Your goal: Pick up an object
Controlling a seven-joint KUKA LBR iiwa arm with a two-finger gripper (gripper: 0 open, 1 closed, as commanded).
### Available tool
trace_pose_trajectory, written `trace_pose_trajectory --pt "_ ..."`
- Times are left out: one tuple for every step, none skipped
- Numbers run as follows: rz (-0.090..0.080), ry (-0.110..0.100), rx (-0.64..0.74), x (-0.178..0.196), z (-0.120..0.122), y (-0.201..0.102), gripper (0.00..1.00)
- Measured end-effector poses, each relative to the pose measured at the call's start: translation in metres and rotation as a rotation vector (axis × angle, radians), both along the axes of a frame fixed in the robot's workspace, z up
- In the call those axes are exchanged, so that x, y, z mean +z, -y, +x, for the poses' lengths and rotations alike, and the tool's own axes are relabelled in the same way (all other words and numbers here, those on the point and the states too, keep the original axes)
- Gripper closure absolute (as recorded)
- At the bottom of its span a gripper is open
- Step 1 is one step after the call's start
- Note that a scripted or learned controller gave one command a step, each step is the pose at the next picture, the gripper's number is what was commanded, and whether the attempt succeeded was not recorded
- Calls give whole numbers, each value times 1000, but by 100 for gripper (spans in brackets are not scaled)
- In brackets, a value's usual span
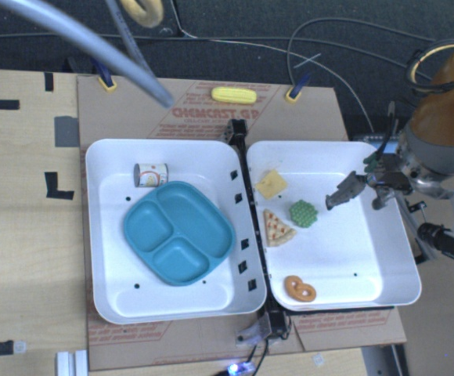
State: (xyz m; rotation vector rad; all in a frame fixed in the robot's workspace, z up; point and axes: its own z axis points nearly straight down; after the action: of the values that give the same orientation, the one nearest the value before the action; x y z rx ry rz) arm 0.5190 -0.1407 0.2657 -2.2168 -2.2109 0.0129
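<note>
The right bin (368, 284) holds a yellow cheese wedge (272, 184), a green broccoli piece (303, 213), a pizza slice (276, 228) and a brown pretzel (299, 289). My gripper (354, 202) hangs over the right half of this bin, to the right of the broccoli. Its fingers are spread open and nothing is between them. The left fingertip (333, 202) is a short way from the broccoli and apart from it.
The left bin (106, 288) holds a blue divided plate (178, 232) and a small can (150, 175) lying at its back. A yellow corn-like toy (233, 95) lies on the cardboard behind the bins. A black divider (246, 210) runs between the bins.
</note>
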Motion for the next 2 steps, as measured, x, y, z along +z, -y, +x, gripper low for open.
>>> trace_pose_trajectory --pt "-2 12 4 6 2 0 0" --pt "-2 8 4 -38 5 -4 0"
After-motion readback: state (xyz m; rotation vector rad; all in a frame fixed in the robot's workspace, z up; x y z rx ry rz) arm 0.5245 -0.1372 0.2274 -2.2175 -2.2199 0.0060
